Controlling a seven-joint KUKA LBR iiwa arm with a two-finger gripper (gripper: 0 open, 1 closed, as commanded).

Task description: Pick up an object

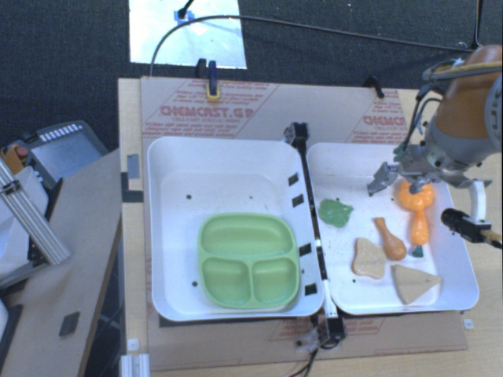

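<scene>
My gripper [421, 182] hangs over the back right part of the right bin [346, 157], open, with one grey finger [383, 180] spread out to the left. An orange carrot-like toy [419, 210] lies right under it, its thick end between the spread fingers; I cannot tell whether they touch it. Closer to the front lie a brown drumstick [388, 239], a tan bread slice [368, 259] and a tan wedge [414, 283]. A green leafy piece [335, 212] sits near the bin's left wall.
The left bin [181, 179] holds a green divided plate [249, 259]. A black divider strip [308, 210] runs between the bins. A black part with a white piece [470, 220] sticks out at the right bin's right rim.
</scene>
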